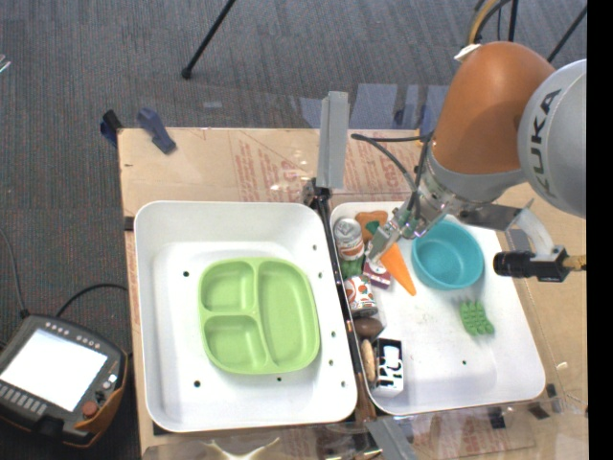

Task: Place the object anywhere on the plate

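Green plate (259,314); teal bowl (447,257)

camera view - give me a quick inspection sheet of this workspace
surface: bench bears two white bins; left bin, right bin.
job's things: green plate with three sections lies in the left bin.
clutter: right bin holds a blue bowl, carrot, two cans, a green toy and a black-and-white item.
grippers: claw sits low over the carrot's top; grip unclear.
cables: hoses loop above the arm.
surroundings: handheld screen on the floor at left.
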`<action>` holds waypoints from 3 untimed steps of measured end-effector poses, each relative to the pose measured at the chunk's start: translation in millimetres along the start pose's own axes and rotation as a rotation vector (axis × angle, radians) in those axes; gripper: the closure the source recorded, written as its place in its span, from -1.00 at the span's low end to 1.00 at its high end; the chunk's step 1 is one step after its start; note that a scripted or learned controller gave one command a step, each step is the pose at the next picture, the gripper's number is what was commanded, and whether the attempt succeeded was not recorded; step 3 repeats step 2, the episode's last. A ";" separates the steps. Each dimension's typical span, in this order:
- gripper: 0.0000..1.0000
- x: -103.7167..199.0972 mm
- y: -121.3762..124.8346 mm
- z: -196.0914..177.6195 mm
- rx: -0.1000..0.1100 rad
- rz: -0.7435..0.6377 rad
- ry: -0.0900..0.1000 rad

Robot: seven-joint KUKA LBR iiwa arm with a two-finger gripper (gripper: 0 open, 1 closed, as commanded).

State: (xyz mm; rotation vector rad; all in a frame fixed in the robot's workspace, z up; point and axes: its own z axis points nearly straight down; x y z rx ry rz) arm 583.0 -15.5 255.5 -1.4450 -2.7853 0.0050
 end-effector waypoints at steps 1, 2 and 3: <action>1.00 69.9 3.3 33.8 0.002 -0.032 0.003; -1.00 69.0 3.5 32.5 0.000 -0.031 0.001; -1.00 69.0 3.5 32.5 0.000 -0.031 0.001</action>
